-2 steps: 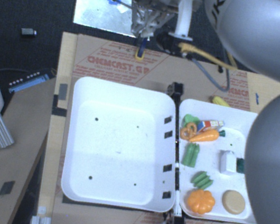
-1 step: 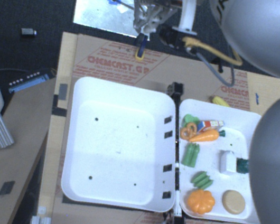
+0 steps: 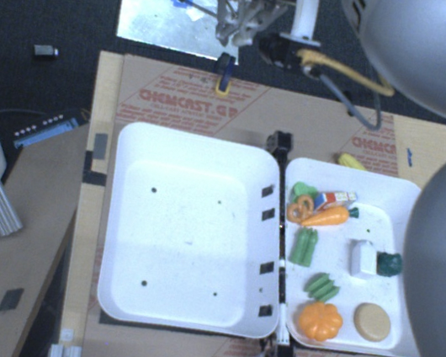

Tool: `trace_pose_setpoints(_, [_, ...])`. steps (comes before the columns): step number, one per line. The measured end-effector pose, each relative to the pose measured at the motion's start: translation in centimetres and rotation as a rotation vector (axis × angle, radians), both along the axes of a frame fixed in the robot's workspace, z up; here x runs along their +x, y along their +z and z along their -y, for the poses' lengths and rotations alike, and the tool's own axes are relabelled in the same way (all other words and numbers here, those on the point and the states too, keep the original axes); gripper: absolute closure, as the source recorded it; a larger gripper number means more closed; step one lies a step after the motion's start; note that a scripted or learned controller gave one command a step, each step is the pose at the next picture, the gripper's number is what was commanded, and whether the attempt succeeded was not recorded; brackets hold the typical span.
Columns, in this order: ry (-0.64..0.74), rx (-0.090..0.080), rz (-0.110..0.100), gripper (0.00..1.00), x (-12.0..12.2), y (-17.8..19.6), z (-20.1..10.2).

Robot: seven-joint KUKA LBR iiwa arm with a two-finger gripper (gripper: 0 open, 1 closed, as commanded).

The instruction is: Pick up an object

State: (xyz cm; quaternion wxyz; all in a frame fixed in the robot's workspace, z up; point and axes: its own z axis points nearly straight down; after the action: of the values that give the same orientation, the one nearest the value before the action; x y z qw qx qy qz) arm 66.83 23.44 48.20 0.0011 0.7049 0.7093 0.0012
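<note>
While the grey arm's two-finger gripper [image 3: 232, 31] hangs beyond the bins, its grip state impossible to tell, the orange plastic carrot [image 3: 325, 216] lies crosswise in the right white bin [image 3: 406, 194], well apart.

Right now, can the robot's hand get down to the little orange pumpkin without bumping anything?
Probably yes. The pumpkin sits uncovered near the front of the right bin, with nothing lying on top. The green beans lie close behind it, though, and the hand is far off beyond the bins.
</note>
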Motion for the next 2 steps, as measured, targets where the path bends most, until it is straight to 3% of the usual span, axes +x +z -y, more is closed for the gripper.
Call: trace_pose_setpoints(2, [0.000,0.003,0.002,1.00,-4.3,5.6,0.0])
